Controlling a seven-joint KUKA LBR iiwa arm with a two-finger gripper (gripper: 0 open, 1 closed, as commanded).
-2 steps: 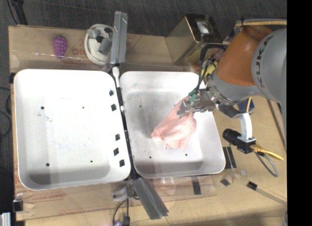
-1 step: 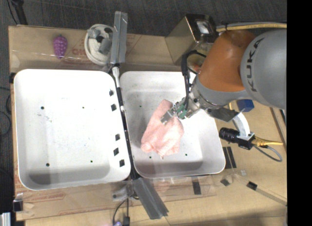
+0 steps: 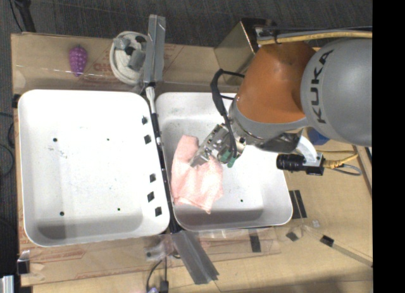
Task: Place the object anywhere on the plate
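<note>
a pale pink cloth (image 3: 197, 181) lay crumpled in the right-hand white bin (image 3: 266, 206), close against that bin's left wall. it was soft and rumpled, folded over itself, longer from top to bottom than across, with its lower corner drooping toward the bin's near edge. its upper right part sat under the gripper, so that bit was hidden from where i stood.

The grey arm (image 3: 335, 89) enters from the right, its orange band (image 3: 275, 86) bulking large just above the wrist. The wrist angles down and to the left, ending in the hand (image 3: 205, 157), which points toward the lower left, low over the right side. Its 2 metal fingers (image 3: 211, 143) slant downward together.
</note>
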